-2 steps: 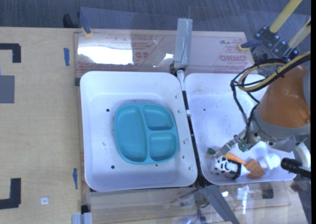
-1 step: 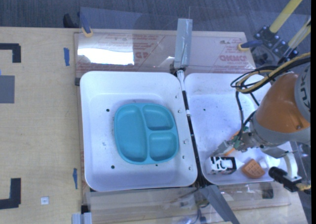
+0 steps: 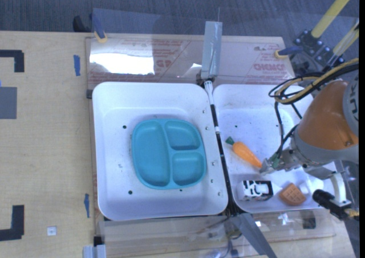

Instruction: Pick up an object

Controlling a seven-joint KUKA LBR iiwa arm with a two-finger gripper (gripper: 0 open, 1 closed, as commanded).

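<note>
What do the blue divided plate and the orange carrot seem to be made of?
The blue divided plate looks like moulded plastic with a matte finish: one even teal colour, rounded compartment walls, soft highlights only. The carrot is probably a plastic toy: uniform bright orange, smooth surface, a small green cap at one end. Rubber or foam cannot be excluded from this view.
</note>
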